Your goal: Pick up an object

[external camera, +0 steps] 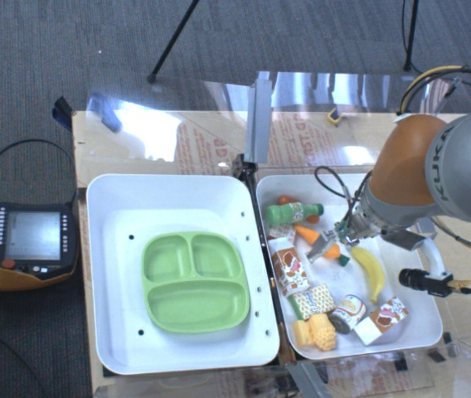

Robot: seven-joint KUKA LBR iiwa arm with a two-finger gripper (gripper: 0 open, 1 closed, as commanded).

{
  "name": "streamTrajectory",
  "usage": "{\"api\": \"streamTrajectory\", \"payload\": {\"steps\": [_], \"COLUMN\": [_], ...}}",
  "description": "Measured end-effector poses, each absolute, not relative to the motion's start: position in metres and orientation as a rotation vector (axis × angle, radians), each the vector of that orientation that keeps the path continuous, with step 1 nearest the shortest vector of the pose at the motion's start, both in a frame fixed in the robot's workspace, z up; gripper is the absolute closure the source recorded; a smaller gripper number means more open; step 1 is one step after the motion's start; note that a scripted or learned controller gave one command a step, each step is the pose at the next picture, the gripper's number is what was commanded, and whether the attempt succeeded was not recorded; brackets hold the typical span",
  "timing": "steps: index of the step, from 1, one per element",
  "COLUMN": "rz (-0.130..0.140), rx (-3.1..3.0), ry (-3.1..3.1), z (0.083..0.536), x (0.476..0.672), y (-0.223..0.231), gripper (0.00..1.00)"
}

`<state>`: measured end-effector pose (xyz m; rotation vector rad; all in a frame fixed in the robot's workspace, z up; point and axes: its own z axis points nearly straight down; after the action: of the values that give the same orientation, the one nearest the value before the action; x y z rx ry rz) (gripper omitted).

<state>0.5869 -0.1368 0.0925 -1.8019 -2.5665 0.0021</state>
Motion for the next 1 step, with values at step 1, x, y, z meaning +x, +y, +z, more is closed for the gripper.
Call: {"api": "streamTrajectory", "payload": {"steps": [1], "rz": [0.003], "rx": [-1.809], "ry": [-2.558], "z": [0.1004], "x": [0.5867], "y": [-0.1390], "gripper": [1.00]}}
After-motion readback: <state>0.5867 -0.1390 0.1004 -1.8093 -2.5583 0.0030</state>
